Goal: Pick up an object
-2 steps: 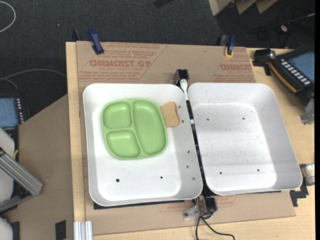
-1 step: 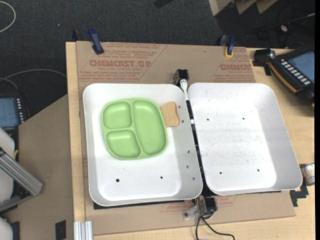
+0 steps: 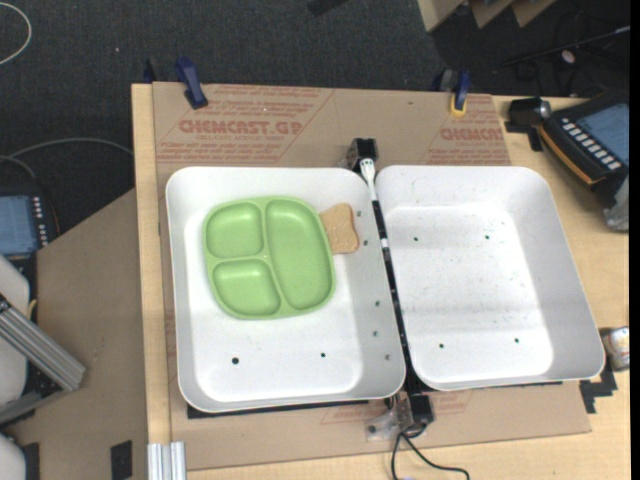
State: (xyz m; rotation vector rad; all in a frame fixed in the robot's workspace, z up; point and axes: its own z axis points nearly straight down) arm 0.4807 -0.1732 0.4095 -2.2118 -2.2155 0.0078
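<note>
A black cable [image 3: 415, 446] is trailing off the near edge of the bench, just below the small black fitting [image 3: 417, 408] that is sitting where the two bins meet. The left bin [image 3: 270, 373] is holding a green divided plate [image 3: 268, 258] with three compartments, lying flat towards the bin's far side. A tan flat piece [image 3: 341, 228] is resting against the plate's right rim, near the wall shared with the right bin [image 3: 480, 268], whose floor is showing dark speckles. Both bins are sitting on a brown sheet [image 3: 300, 118] that is carrying red print reading "CHEMCAST GP" on the far left, with the same word part readable on the far right. A blue clamp [image 3: 190, 81] and a yellow clamp [image 3: 460, 96] are gripping the sheet's far edge. Pale wood of the bench [image 3: 610, 278] is showing at the right, and dark carpet [image 3: 200, 18] is lying beyond. How wide the gripper is standing cannot be told.
</note>
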